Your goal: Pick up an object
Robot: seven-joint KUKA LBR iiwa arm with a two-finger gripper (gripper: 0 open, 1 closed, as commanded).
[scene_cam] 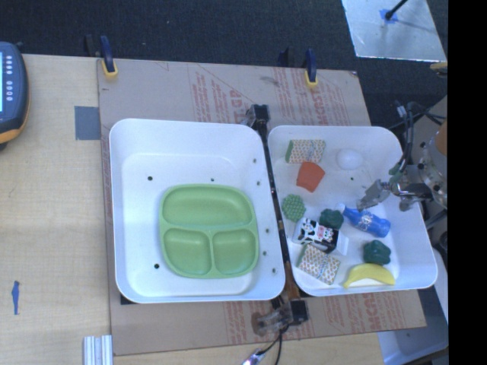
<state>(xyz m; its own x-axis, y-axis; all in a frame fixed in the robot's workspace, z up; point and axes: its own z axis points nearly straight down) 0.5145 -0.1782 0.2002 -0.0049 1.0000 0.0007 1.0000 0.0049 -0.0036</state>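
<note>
My gripper reaches in from the right edge and hangs over the right side of the right bin. Its tip sits just above and slightly right of a blue bottle lying on the bin floor. I see nothing held in it. Other loose items in this bin are an orange cup, a patterned sponge, a white round piece, a green ridged disc, a cow-patterned box, two dark green toys, a yellow banana and a patterned block.
The left bin holds a green divided plate. A rail of clamps runs between the two bins. Cables and arm hardware crowd the right rim. A blue and yellow device lies at the far left.
</note>
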